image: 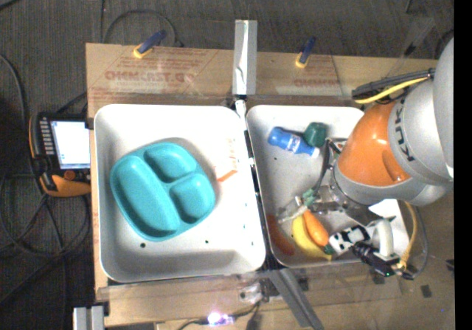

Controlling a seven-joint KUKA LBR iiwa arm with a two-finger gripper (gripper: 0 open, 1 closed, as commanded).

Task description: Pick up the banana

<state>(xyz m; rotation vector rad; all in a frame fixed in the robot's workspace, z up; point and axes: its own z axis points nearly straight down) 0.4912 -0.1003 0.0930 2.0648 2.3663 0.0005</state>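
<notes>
Grey arm [383, 166] with its orange band sits highest, closest to the lens, reaching in from the right over the right bin [287, 173]. Gripper [310, 204] hangs low at the arm's left end, over the lower half of that bin. Cannot tell whether it is open or closed; the metal parts are small and tangled in with what lies below.

Banana [304, 241]: yellow, curved, lying flat in the right bin close to its bottom wall in view, a little left of the bin's middle. Not seen gripped. The gripper is just above it in the view; contact cannot be told.

Carrot [316, 227]: orange, lying slantwise across the banana's upper side, touching it.

Reddish-orange piece [274, 234] lies just left of the banana, by the bin's left wall. Too dim to name.

Blue bottle [289, 141] lies on its side in the upper part of the same bin, well apart from the banana. Dark green object [316, 133] lies right beside its right end.

Left bin [221, 236]: teal divided plate [164, 190], three compartments, set at a slant. Small orange scrap [227, 172] lies just right of the plate, near the wall between the bins.

Outside the bins: handheld screen [63, 145] off the left edge of the bench.
</notes>
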